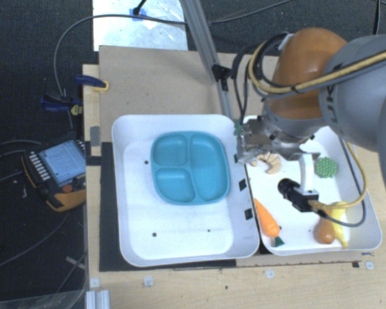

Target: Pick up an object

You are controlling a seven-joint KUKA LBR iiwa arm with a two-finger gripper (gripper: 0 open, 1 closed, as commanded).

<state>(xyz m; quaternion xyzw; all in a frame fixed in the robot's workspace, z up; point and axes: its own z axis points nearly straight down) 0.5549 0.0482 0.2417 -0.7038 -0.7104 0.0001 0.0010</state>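
Arm [347,76] hanging over the right bin [367,201].
Gripper [264,152] is hovering beside a tan item [272,163]; its grip can't be told.

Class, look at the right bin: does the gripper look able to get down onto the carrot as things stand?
Probably yes. The carrot lies in the open along the right bin's left wall, nothing resting on it. The gripper hovers further back in the same bin. The nearby wall may cramp a grasp.
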